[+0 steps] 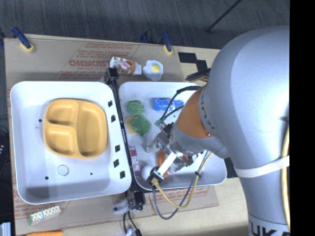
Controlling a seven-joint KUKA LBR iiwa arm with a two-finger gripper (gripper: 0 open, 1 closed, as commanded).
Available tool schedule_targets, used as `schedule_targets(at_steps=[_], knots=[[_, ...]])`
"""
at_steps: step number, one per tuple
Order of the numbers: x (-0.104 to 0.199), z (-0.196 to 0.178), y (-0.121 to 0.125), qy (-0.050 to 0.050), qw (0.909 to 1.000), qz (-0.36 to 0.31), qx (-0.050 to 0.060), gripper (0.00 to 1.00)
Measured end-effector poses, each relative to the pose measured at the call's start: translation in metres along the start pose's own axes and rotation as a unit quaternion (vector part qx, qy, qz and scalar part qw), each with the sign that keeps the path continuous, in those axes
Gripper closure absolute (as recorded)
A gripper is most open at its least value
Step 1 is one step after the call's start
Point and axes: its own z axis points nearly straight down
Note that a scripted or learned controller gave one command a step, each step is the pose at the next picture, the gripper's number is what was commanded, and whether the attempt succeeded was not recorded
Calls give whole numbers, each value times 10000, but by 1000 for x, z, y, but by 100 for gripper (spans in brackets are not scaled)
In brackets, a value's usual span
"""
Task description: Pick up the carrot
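Down in the right bin [216, 173], the gripper [164, 146] sits low over the middle of the floor, at the end of the grey arm [246, 97] that reaches in from the right with its orange band [193, 119] just above the wrist. Whether the gripper is open or closed cannot be told from this angle.

The carrot [161, 158] lies right beneath it, toward the near wall of that bin. A short orange stretch of it is visible, and that stretch seems to run roughly from the far side toward the near side. The ends are hidden, so which way the tip points cannot be told, nor whether the gripper touches it.

Farther back in the same bin lie a blue toy [161, 103], a round green piece [134, 106], and a darker green piece [141, 126] touching a pale yellow block [130, 124]. The left bin [22, 146] holds a yellow divided plate [76, 127]. Both bins rest on the bench [74, 58].
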Motion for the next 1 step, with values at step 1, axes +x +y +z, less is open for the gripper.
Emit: schedule_targets(at_steps=[1], knots=[[0,-9,-1,1,10000,-35,27,100]])
